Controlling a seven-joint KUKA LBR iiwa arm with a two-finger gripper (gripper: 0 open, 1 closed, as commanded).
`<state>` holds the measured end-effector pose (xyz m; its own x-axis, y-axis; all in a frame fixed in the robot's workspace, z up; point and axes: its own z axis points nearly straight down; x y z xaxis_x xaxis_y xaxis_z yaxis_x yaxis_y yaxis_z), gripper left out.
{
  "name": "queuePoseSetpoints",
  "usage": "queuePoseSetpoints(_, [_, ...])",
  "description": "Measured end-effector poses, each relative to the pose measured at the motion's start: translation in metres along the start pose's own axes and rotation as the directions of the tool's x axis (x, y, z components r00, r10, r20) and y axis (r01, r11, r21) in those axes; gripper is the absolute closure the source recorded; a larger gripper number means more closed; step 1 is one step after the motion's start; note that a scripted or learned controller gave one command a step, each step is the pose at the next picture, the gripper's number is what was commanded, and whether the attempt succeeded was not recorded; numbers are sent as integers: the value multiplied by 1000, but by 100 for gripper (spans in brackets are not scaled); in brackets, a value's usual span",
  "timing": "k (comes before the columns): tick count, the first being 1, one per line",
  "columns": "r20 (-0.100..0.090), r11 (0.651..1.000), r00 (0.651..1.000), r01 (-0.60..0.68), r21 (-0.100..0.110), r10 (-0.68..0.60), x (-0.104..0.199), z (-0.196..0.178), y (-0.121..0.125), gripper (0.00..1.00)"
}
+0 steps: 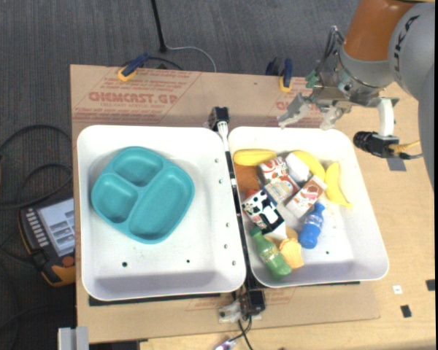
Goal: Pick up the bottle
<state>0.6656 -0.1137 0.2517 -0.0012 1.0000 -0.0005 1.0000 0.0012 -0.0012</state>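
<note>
From the overhead camera, the blue bottle (312, 227) lies tilted in the right bin (370, 246), toward its near right part, well apart from the gripper (312, 114), which hangs above the bin's far rim with its two fingers spread and nothing between them. The grey arm (394, 28) with its orange band reaches in from the upper right.

The bottle looks like smooth plastic with a rounded body. Just beside it on the left sit a small yellow object (292, 254) and a green bottle (269, 257), glossy and rounded. Behind it lie printed cartons (292, 192), a black-and-white cow-patterned carton (261, 208), and curved yellow bananas (334, 181), all crowded together and touching.

The left bin (102, 268), shallow, white and smooth, holds a teal divided plate (142, 194) with three compartments. Both bins rest on a brown cardboard sheet (131, 97).
</note>
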Motion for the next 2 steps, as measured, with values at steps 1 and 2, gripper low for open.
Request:
queuePoseSetpoints(1, [3, 999, 999, 45, -13, -45, 5, 134, -37, 0])
queuePoseSetpoints(2, [2, 998, 998, 68, -5, -68, -22, 165, -104, 0])
